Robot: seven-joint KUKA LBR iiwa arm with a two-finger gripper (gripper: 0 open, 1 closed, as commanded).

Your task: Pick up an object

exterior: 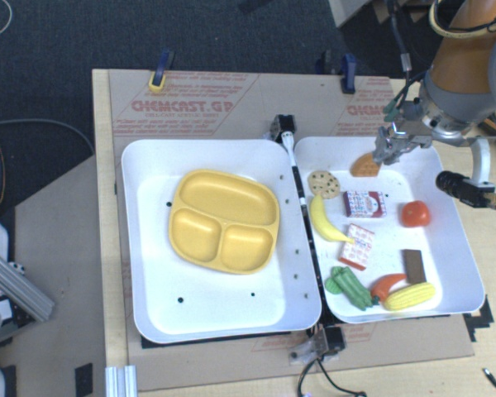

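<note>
Camera view: gripper [388,149] sits low over the right bin [455,246], its fingertips at a tan bread-like piece [366,166] near the bin's rear wall. Whether the fingers are closed on it cannot be told. Judged status: grasp attempted, lift outstanding. The board [198,98] under the bins reads "CHEMCAST GP". Small cartons' print illegible.

My arm [467,52] is grey with 1 broad orange band above the wrist; thin cables trail beside it, and my claw [388,149] is bare grey metal.
</note>
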